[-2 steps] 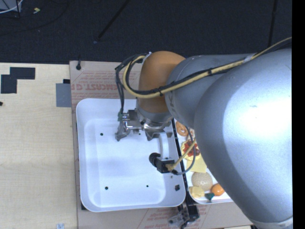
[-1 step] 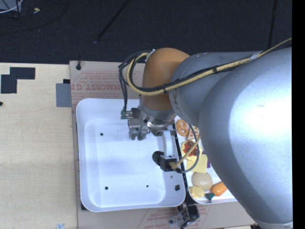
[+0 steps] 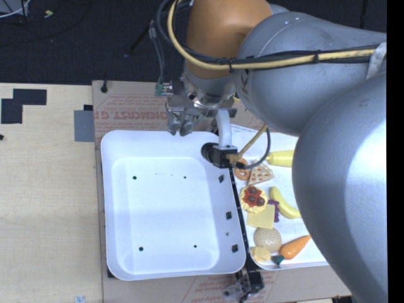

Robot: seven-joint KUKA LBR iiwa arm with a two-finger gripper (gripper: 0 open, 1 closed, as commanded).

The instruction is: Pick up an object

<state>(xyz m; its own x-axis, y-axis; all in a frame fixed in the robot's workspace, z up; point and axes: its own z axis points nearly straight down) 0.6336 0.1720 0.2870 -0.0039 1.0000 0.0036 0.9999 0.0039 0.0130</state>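
Observation:
The right bin [image 3: 315,261] holds several toy foods. Among them are a yellow banana [image 3: 281,158], a waffle-like piece [image 3: 259,173], a red-topped round [image 3: 254,197], a second banana [image 3: 288,205], a yellow cheese square [image 3: 261,218], a beige ball [image 3: 267,238] and an orange carrot [image 3: 295,246]. My gripper [image 3: 180,127] hangs below the orange-banded wrist, over the back rim of the left bin [image 3: 110,169]. It is well to the left of the foods, and I see nothing in it. The big grey arm hides the right bin's far side.
A white and black fitting [image 3: 219,150] on the wrist hangs over the wall between the two bins. Brown cardboard [image 3: 126,106] lies under the bins, with a pale wooden bench top [image 3: 44,188] to the left. Cables loop around the wrist.

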